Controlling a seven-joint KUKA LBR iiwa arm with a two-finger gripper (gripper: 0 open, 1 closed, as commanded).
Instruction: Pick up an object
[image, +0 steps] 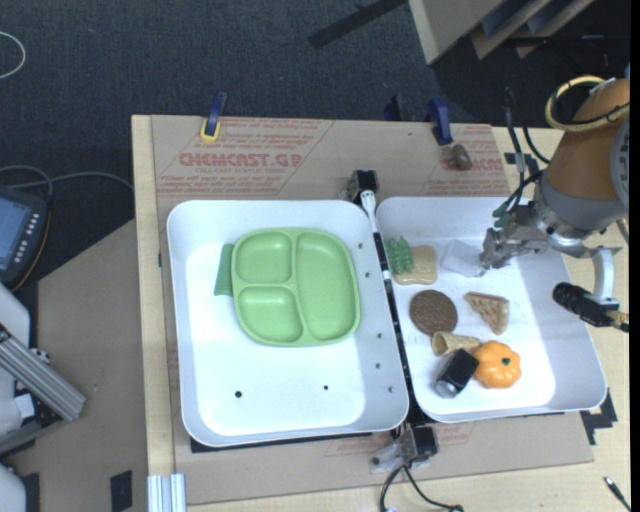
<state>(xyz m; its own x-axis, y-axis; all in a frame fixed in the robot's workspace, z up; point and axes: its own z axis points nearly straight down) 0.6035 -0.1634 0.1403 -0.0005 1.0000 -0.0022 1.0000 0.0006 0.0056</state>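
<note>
Gripper hovering over bare bin floor, upper right; finger state unclear. Risk: closing on nothing, toy pumpkin sitting lower.

Board print: you can read red "CHEMCAST" lettering on the brown board covering the worktop, far left of the jaws.
Repeat print: fainter, unreadable.
</note>
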